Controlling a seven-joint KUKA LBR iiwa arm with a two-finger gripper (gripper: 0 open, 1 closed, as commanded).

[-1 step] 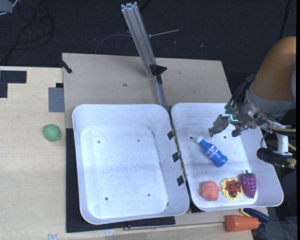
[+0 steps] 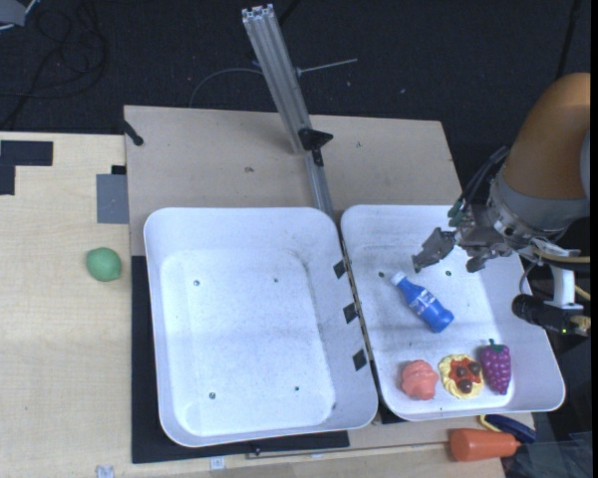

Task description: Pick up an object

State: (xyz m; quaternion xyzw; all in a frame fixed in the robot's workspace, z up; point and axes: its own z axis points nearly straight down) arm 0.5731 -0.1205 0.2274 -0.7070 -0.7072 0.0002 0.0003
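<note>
Four small items sit in the right bin (image 2: pixel 538 391), all on the near side of the gripper (image 2: pixel 448 254). Nearest row, along the bin's front wall: pink lumpy toy (image 2: pixel 417 378), yellow round toy (image 2: pixel 462 374) with red and dark bits on top, purple grape bunch (image 2: pixel 495 364). All three nearly touch each other, well below the gripper.

Blue bottle (image 2: pixel 425 304) is the likely target: lies flat on the bin floor, just below and slightly left of the gripper, apart from it. Long axis runs diagonally, white cap toward upper left near the bin divider, base toward lower right. Looks like hard, light plastic, smooth and round, so probably slippery and prone to rolling. Best grip is likely across the mid-body, fingers square to the long axis. Cap end is too thin.

Gripper hovers over the bin's far half, fingers spread apart, nothing between them. Grey arm (image 2: pixel 548 157) with orange band comes in from the right.

Left bin (image 2: pixel 169 232) lies well left of the gripper. Green ball (image 2: pixel 104 264) sits on the bench farther left, outside both bins. Orange item (image 2: pixel 481 443) lies outside the right bin's front edge.
</note>
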